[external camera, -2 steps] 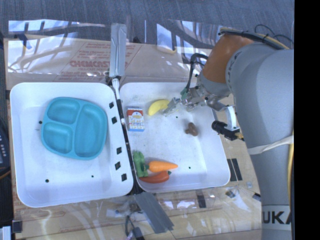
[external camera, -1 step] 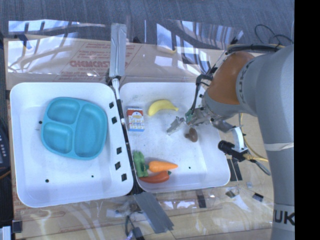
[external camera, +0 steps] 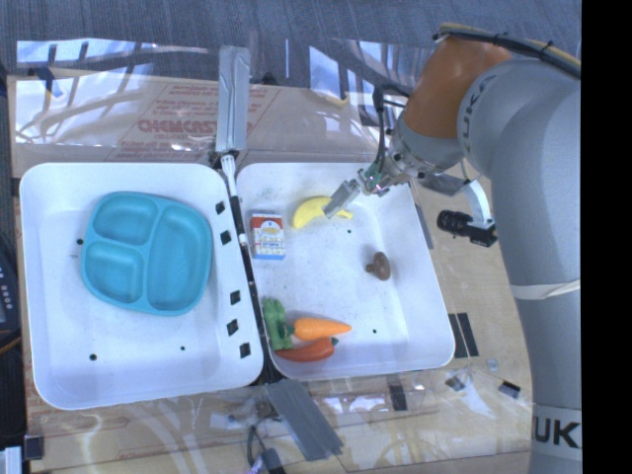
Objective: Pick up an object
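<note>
Grey KUKA arm w/ orange band comes in from the right, its two-finger gripper touching a yellow banana-shaped toy in the right white bin. Same bin: small carton, brown lump, carrot. Left white bin: blue divided plate.

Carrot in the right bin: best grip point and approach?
Take the carrot across its thick orange middle, coming straight down. It lies flat, pointing right, so set the pincer fingers across its width. Avoid the left end: the green top sits against the bin wall.
</note>
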`<state>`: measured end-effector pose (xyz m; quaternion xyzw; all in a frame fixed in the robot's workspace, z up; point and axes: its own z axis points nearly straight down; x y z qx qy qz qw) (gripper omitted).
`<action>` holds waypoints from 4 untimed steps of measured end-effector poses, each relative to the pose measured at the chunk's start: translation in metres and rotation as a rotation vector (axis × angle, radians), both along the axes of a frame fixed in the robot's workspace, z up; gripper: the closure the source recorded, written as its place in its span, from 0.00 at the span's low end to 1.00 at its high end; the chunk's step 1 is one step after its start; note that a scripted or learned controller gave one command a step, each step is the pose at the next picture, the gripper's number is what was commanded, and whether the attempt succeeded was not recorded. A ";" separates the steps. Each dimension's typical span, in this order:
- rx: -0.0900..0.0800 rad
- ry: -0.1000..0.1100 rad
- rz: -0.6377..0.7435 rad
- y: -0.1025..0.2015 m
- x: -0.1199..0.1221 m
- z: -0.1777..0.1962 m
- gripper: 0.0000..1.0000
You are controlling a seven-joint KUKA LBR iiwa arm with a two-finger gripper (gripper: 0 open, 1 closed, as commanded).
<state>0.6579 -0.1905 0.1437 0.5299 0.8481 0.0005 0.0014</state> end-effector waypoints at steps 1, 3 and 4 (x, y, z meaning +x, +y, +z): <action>0.001 0.006 0.026 0.031 -0.001 -0.052 0.00; 0.000 0.001 -0.207 -0.018 -0.009 -0.050 0.00; 0.002 0.005 -0.197 0.080 0.000 -0.027 0.00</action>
